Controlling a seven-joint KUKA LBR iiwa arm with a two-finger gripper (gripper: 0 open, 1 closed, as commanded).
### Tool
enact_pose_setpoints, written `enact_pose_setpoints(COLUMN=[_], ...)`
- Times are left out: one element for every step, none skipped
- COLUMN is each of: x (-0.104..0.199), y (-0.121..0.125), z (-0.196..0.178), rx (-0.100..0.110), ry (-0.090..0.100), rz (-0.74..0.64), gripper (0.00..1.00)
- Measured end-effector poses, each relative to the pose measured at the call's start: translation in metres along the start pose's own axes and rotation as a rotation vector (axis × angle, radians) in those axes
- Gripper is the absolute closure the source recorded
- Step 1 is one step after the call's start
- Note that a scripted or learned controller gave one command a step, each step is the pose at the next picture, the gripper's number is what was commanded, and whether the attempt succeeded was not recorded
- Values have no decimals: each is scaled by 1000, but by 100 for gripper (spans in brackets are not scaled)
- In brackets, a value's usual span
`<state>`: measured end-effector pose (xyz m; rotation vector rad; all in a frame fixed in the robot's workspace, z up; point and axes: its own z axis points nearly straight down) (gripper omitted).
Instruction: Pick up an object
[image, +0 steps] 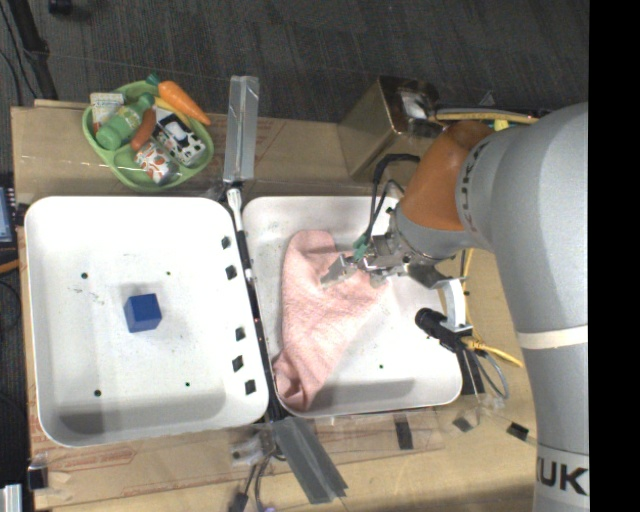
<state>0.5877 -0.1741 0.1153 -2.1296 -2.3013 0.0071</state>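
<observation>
Arm (530, 200): reaches in from the right; the orange band sits just behind the wrist.
Jaws (345, 268): low in the right bin (430, 385), over the upper part of the cloth (320, 310), touching it or nearly so.
Jaw state: cannot tell; the finger ends blend into the cloth folds.
Cloth: pink, crumpled, running from under the jaws down to the near left corner of the right bin.
Cube (143, 312): blue, in the left bin (60, 230), well left of the jaws, apart from everything.
Bowl (125, 170): green, with toy food, on the worktop (300, 140) far up and left of the jaws.
</observation>
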Motion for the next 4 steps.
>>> enact_pose_setpoints(x=[42,-36,-35,-9], y=[-27,-9,-8,48], z=[-41,23,14,-57], rx=[-2,-8,-5,-5], ry=[1,-2,-1,-1], rz=[73,59,53,10], gripper=[0,0,100,100])
